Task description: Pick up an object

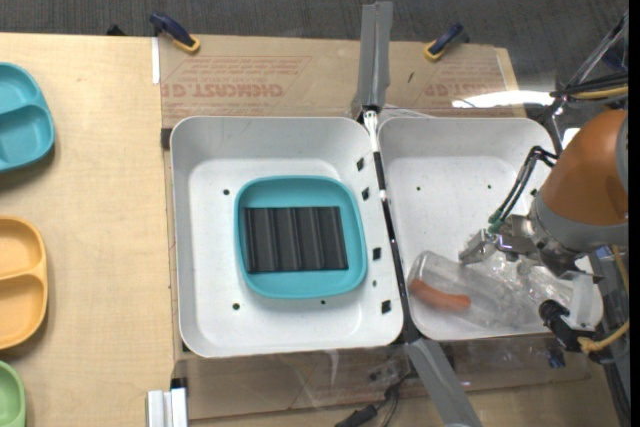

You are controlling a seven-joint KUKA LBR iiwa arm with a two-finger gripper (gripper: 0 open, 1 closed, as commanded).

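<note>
I see the arm (590,180) reaching in from 3 o'clock, its orange band above the right bin (450,165), with the gripper (497,247) down low inside that bin toward its 5 o'clock corner. I cannot tell whether the jaws are spread or pressed together; the metal parts there blur into a clear plastic bag (480,290) lying on the bin floor just beside them. Inside or under that crumpled bag I make out an orange-red sausage-shaped object (441,296), lying nearly flat at the bin's 6 o'clock edge, at 8 o'clock from the gripper and close to it; I cannot tell if anything touches it. The left bin (200,215) holds a teal tray with a dark ribbed insert (297,237), sitting near its middle. The 2 bins sit side by side on brown cardboard (260,80), clipped at 12 o'clock by 2 blue-and-yellow clamps (175,32). On the tabletop (90,135) at 9 o'clock lie a teal divided plate (20,125), an orange plate (20,280) and the edge of a green one (8,395).
</note>
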